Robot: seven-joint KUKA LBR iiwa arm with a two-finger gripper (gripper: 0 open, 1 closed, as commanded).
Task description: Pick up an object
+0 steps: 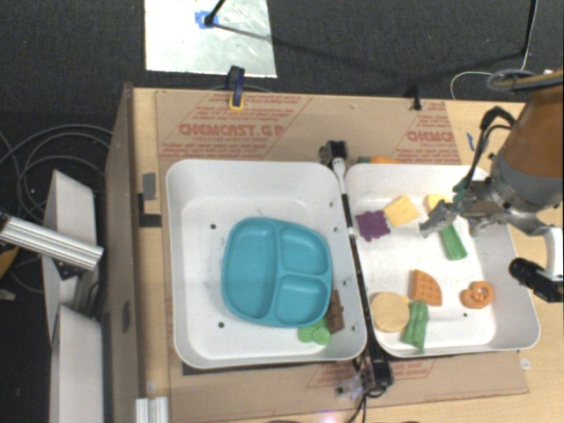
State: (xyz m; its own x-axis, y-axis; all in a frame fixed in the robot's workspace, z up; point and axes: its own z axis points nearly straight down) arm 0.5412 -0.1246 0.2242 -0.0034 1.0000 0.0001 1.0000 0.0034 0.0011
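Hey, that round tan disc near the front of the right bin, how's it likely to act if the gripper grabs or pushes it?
The tan disc lies flat and low, so fingers may struggle to get under it. It looks like a stiff toy piece, probably light. The green piece touches it, so a push would likely shift both.

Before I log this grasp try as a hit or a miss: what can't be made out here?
- Gripper: its fingers blur into the wrist, so open or shut is unclear, in the camera view.
- Green stick: its top end lies under the gripper; contact can't be judged.
- Brown piece: partly hidden by the blue tray and the bin wall.
- Orange piece: mostly hidden behind the right bin's far rim.
- Arm: cut off by the right edge.
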